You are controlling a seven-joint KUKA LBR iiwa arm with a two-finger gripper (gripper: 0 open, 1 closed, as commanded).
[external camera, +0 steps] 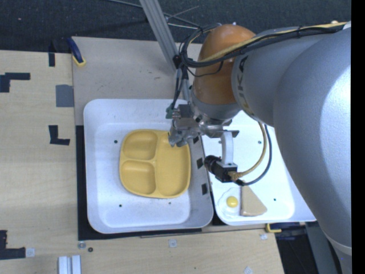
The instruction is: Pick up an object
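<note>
Pale plywood forms the bench [34, 170], its matt surface marked with short strips of dark tape at the left, and a dark carpet-like floor is seen along the far edge. Two shallow white bins of smooth plastic with rounded corners are set side by side on it. In the left bin [102, 210] a yellow divided plate [149, 173] is laid flat; it is a glossy, rounded-square tray moulded into three compartments, two smaller ones at the left and one larger at the right. In the right bin [282, 201] a small round yellow piece [231, 201] and a tan wedge-shaped piece [251, 205] are seen near the front edge, just beside each other. The arm [308, 90] is made of smooth grey casing with a rounded orange band above the wrist, and black and cream cables are looped around it. The gripper [181, 135], of dark metal, is positioned over the far right corner of the plate, at or just above its rim. Whether its fingers are parted or closed cannot be told, as they are hidden under the wrist hardware. No legible writing or brand can be made out.
</note>
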